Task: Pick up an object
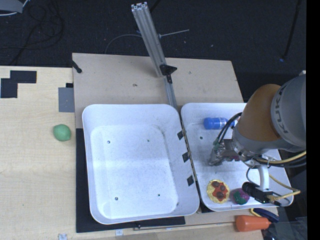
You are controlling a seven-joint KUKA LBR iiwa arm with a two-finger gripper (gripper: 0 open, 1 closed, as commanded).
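White bins, grey arm low in the right one, nothing lifted yet

The bench (125,79) carries the left bin (100,116), bare plastic, and the right bin (192,115), where all the candidates lie; the arm (272,116) reaches in over that bin's right edge, and its gripper (218,156) sits close to the floor near the bin's middle, beside the dividing edge. By my reading the pick is still to come: no object shows between the fingers, and whether they are spread or pressed together I cannot tell. The blue bottle (215,123) lies toward the bin's far edge, the yellow and red toy (218,191) at the near edge, the small green and purple piece (240,196) just beside it, all apart from the gripper
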